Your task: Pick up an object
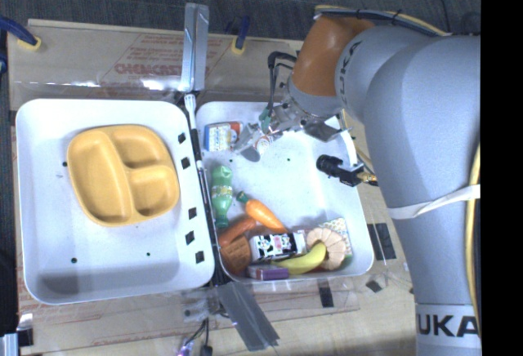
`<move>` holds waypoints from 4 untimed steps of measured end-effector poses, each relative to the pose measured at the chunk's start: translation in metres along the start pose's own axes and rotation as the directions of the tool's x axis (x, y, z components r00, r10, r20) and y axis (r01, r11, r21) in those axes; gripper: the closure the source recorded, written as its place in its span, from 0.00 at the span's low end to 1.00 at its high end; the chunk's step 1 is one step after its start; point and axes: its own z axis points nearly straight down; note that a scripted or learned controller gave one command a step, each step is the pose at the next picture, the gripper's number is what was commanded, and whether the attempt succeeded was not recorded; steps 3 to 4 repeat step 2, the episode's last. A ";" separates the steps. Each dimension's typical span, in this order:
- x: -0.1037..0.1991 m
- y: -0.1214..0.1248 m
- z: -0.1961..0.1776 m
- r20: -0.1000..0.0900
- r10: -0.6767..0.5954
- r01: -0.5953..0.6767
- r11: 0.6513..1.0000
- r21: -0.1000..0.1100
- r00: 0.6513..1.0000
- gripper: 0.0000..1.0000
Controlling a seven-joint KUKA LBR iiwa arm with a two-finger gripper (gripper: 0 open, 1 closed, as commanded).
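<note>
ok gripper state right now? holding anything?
Gripper: low in the right bin at its top left, beside a small packet. Open or shut cannot be told; no object seen between its fingers.

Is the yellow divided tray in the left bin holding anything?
Empty: the yellow tray lies flat in the left bin, all compartments bare.

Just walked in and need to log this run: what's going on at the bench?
The grey arm reaches in over the right bin, its hand low at the bin's far left corner, next to a small blue-and-white packet. Toy food is piled along that bin's near and left sides: carrot, banana, green bottle. The left bin holds a yellow divided tray.
</note>
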 end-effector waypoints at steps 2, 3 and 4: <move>0.069 0.022 -0.111 0.003 -0.085 0.085 0.996 -0.003 0.996 1.00; 0.069 0.022 -0.111 0.003 -0.085 0.085 0.996 -0.003 0.996 1.00; 0.069 0.022 -0.111 0.003 -0.085 0.085 0.996 -0.003 0.996 1.00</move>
